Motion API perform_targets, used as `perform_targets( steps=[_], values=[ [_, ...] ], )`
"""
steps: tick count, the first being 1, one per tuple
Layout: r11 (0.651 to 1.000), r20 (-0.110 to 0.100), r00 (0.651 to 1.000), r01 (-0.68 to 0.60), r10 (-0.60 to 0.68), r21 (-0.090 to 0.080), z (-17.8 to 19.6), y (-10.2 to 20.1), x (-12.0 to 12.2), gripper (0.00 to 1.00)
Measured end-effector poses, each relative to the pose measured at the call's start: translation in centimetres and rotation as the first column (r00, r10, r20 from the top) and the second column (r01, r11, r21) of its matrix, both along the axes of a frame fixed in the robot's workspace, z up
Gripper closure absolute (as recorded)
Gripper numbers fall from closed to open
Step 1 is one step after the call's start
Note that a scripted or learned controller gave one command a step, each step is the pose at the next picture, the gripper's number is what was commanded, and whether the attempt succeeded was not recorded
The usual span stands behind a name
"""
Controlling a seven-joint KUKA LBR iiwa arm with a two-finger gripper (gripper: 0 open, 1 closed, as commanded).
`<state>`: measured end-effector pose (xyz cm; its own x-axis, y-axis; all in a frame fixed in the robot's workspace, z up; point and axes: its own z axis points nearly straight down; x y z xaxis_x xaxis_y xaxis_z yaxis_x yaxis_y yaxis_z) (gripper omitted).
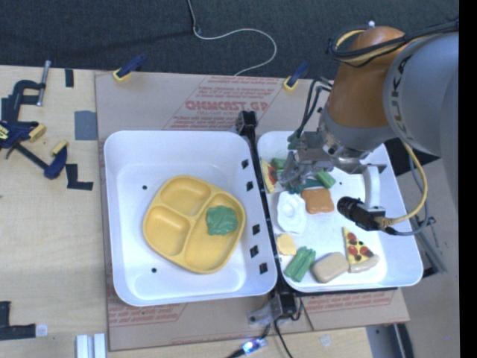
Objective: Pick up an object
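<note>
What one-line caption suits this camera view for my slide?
KUKA arm's gripper lowered over toy food in the right bin; yellow tray holds a green piece.

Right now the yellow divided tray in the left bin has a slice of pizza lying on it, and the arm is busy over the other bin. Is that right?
Not quite. The thing lying on the yellow tray in the left bin is a green leafy piece, not pizza. The pizza slice lies in the right bin, as the camera view shows. The arm is indeed over that right bin.

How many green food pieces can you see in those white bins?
3: a leafy piece on the yellow tray, a bean bundle near the right bin's front, one beside the gripper. The arm may hide more.
</note>
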<state>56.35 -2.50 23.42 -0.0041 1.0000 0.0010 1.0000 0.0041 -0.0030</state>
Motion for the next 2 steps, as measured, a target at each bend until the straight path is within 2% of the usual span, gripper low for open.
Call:
perform_targets(
  steps=[1,2],
  values=[
    [1.0,0.0,1.0,0.002,-0.002,-0.002,-1.4,4.8,-0.8,1.0],
    [1.0,0.001,1.0,0.003,-0.003,0.0,0.0,5.0,-1.7,1.0]
  ],
)
